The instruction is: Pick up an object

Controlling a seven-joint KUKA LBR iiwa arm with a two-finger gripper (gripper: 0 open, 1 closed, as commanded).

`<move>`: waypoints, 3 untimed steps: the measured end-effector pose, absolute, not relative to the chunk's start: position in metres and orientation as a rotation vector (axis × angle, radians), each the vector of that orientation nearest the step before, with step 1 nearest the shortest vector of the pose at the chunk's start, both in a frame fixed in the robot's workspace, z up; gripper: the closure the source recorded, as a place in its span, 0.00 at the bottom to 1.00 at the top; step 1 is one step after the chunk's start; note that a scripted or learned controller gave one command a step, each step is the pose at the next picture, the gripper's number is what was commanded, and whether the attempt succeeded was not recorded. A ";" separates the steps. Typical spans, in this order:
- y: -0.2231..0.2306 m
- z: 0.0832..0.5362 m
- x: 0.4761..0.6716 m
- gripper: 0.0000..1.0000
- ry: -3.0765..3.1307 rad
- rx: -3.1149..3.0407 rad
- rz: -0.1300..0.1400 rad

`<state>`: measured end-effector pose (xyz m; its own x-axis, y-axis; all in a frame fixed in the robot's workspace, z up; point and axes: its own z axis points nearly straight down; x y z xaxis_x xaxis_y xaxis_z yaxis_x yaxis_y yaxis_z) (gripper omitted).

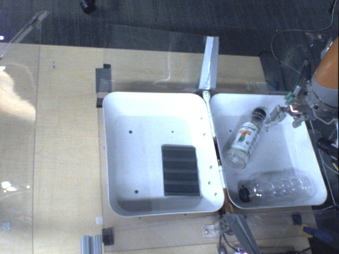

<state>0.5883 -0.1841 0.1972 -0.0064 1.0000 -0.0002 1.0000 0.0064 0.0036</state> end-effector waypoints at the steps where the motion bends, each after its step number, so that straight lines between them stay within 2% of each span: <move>1: -0.164 0.119 0.611 0.00 2.429 1.984 0.006; 2: -0.147 0.091 0.620 0.00 2.468 1.920 0.012; 3: -0.146 0.103 0.623 1.00 2.465 1.914 0.020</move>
<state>0.6229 -0.1457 0.1033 -0.2478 0.9688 -0.0084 0.9685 0.2479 0.0223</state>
